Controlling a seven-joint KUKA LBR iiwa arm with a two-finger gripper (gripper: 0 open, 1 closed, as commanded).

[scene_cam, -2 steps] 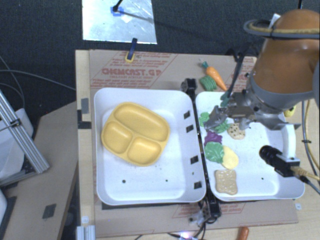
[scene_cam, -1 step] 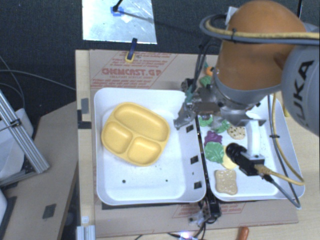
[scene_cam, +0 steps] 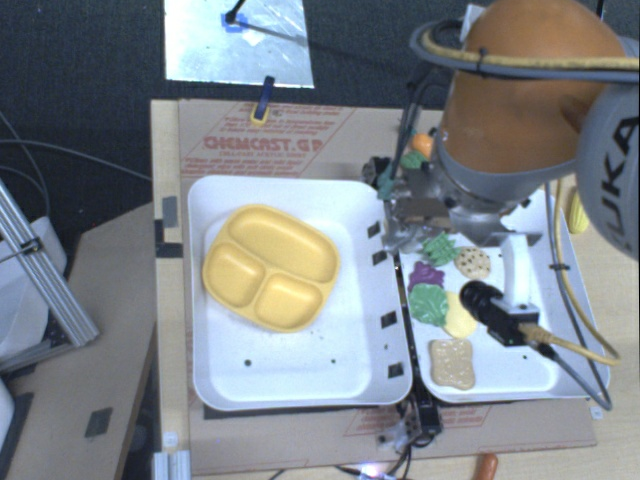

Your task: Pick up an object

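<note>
Bench (scene_cam: 170, 138) bears two white bins (scene_cam: 300, 368) on cardboard (scene_cam: 300, 138).

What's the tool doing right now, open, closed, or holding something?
Tool: cannot be told. It sits low over the near-left corner of the right bin, above the toy food, with the arm's wrist covering its tips.

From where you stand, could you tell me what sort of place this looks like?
Probably a robot lab bench for grasping trials: two white bins side by side, toy food and a yellow divided plate in them, with a grey and orange arm reaching over.
</note>
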